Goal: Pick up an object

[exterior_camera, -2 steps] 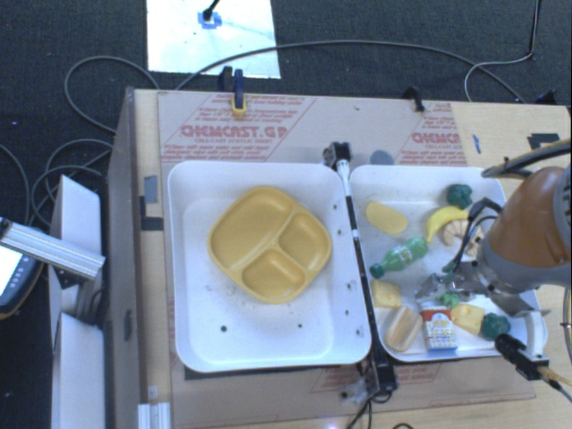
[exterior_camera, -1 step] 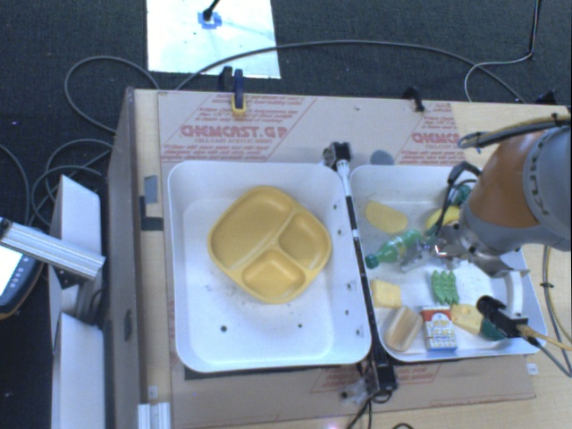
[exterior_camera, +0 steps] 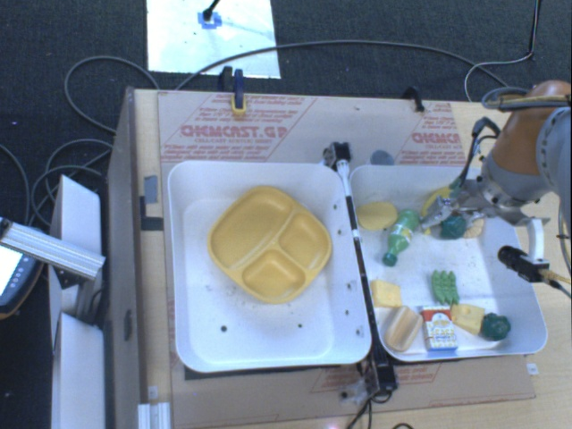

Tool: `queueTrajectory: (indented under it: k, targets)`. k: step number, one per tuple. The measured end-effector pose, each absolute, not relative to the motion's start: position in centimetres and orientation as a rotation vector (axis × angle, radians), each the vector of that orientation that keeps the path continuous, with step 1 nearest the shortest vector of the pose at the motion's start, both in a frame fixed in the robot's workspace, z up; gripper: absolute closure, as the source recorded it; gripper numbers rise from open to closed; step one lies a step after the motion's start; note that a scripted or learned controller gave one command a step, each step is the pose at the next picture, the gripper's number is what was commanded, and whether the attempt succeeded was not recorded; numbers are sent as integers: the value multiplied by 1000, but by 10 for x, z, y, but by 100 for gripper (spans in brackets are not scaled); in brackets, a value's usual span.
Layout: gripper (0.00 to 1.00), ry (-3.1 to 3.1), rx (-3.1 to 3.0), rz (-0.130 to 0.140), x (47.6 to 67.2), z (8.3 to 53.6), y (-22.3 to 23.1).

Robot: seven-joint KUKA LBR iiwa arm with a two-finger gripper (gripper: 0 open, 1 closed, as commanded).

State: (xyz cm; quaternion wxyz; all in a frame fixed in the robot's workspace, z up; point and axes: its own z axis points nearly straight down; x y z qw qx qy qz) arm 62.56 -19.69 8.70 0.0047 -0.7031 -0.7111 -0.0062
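- The arm (exterior_camera: 536, 141) reaches in from 3 o'clock, and its gripper (exterior_camera: 444, 214) is low over the upper part of the right bin (exterior_camera: 527, 315) — this reads as the approach or closing step of a pick, not a lift.
- The tool's tip sits right at a dark green rounded item (exterior_camera: 453, 228), with a yellow piece (exterior_camera: 438, 199) just at its 11 o'clock; which of the two it is aimed at cannot be told for sure, though the green one looks the likelier.
- Whether the tool is open, closed or gripping anything cannot be told from this view, as its tip is small and mixed in with the clutter.
- At 9 o'clock from the tip lies a green bottle (exterior_camera: 399, 235), tilted, with a flat yellow disc (exterior_camera: 377, 215) just beside its upper end.
- Toward 6 o'clock in the same bin: a ridged green piece (exterior_camera: 444, 287), a small red-and-white carton (exterior_camera: 439, 328), a bun-like item (exterior_camera: 402, 328), yellow wedges (exterior_camera: 386, 293) and a dark green lump (exterior_camera: 494, 327) near the lower rim.
- The left bin (exterior_camera: 201, 347) carries a yellow divided plate (exterior_camera: 270, 242) — well apart from the work.
- Next, in my judgement: a firm close on one item alone, then a straight rise; the crowding by the bottle risks a nudge or a double catch.
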Motion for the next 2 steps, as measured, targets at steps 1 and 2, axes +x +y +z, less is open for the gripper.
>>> queueTrajectory:
  k: [1, 2]
  targets:
    - [0, -2207, -2214, 20, 665, 83, -159]
    - [100, -2216, -2211, 23, 665, 94, -160]
